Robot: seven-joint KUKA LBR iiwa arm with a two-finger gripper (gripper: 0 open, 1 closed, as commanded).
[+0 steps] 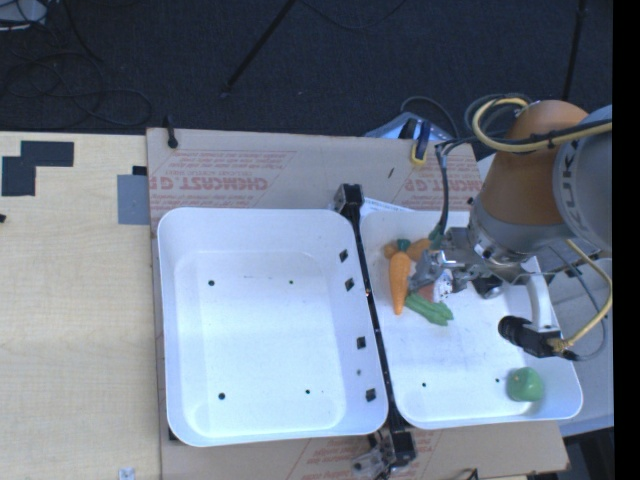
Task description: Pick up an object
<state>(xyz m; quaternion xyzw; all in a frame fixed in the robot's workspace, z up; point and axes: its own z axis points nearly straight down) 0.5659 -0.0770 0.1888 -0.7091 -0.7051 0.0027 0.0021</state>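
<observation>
While the gripper (436, 271) hung low in the right bin (470, 413), fingers unreadable, a carrot (398, 280) and green pod (429, 311) lay beside it near the bin's left wall.

light: bright, even | shadows: soft | glare: white bins (170, 268) washed | focus: slightly soft

One fixed camera is looking down at a slant from above the bench — taking in both white bins, the left bin (260, 328) and the right bin (480, 368). The arm (535, 178) is entering from the right, with the gripper (440, 273) sitting right of centre — moderately near.
</observation>
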